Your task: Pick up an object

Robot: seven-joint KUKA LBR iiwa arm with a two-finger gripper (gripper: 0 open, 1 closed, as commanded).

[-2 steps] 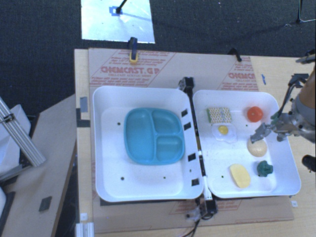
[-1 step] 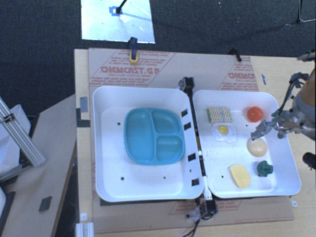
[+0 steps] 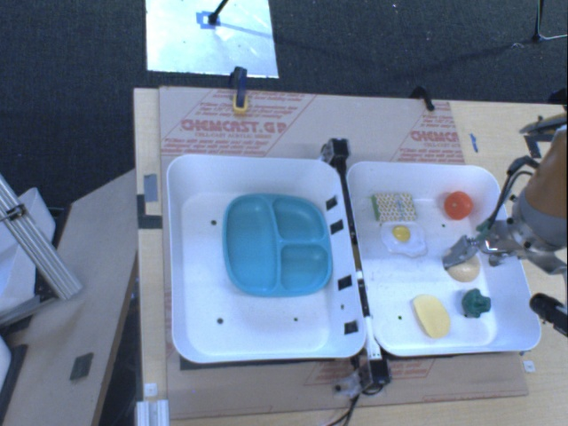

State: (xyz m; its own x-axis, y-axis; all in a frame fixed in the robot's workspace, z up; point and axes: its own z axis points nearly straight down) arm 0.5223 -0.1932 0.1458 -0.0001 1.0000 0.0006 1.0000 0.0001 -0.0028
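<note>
The left bin (image 3: 191, 264) held a blue divided plate (image 3: 277, 244) at its middle. The right bin (image 3: 510, 327) carried a fried egg (image 3: 403, 238) near its centre, a yellow piece (image 3: 431, 315) by its near edge and an orange ball (image 3: 458, 204) toward its far right corner. The gripper (image 3: 461, 254) hung over a beige object (image 3: 464, 270) near the right edge; its grip could not be made out.

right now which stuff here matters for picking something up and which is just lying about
For the job:
- claw, low over the right bin
- beige lump just below it
- orange ball
- fried egg toy
- patterned block
- yellow piece
- dark green piece

Lying about:
- blue divided plate in the left bin
- yellow clamp
- shiny sheet
</note>
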